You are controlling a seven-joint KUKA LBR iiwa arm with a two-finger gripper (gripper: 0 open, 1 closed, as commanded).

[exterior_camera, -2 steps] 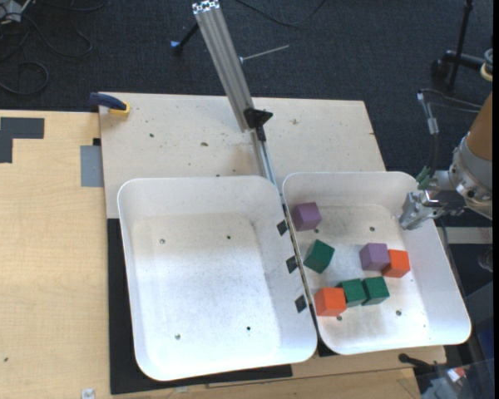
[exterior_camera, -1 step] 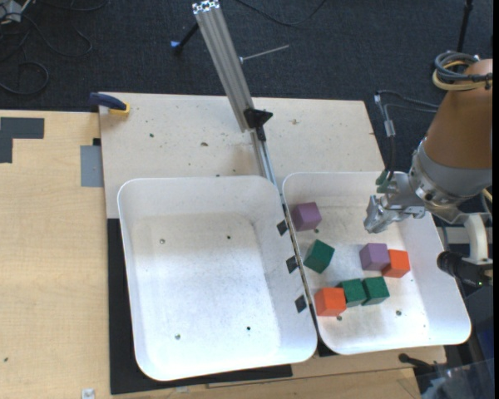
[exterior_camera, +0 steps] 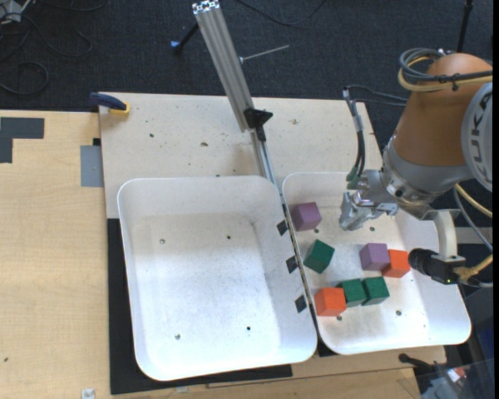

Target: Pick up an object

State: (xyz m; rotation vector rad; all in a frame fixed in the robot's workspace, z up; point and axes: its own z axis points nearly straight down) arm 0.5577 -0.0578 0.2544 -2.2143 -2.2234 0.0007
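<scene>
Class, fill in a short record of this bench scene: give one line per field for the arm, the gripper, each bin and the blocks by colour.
arm: grey, orange band, reaching in from the right
gripper: above the right bin, between the purple blocks; nothing seen between its fingers
left bin: white, shallow
right bin: white, holds seven blocks
purple blocks: two, one near the divider, one right of centre
green blocks: three, one alone, two side by side
orange blocks: two, one at lower left, one touching the right purple block
</scene>
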